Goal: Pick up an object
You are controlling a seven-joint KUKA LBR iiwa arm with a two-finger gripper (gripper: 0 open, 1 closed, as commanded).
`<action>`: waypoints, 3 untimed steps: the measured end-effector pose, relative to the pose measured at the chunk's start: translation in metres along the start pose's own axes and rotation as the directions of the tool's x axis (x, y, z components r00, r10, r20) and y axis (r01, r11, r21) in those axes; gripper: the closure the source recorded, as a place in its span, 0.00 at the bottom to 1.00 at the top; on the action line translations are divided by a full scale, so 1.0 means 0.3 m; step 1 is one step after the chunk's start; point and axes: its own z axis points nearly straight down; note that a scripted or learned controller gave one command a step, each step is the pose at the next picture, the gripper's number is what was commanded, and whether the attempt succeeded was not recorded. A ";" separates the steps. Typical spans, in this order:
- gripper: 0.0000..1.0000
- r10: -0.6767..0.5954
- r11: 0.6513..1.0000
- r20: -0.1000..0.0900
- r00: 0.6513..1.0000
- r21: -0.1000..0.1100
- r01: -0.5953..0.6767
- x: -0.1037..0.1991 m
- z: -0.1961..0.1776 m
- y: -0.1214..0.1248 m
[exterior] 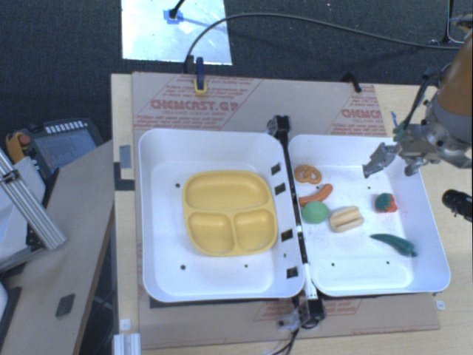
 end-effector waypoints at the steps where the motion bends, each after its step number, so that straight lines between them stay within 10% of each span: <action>1: 0.00 -0.002 1.000 0.002 1.000 -0.010 0.002 0.001 -0.018 0.006; 3: 0.00 0.000 1.000 0.000 1.000 -0.005 0.000 0.024 0.318 0.012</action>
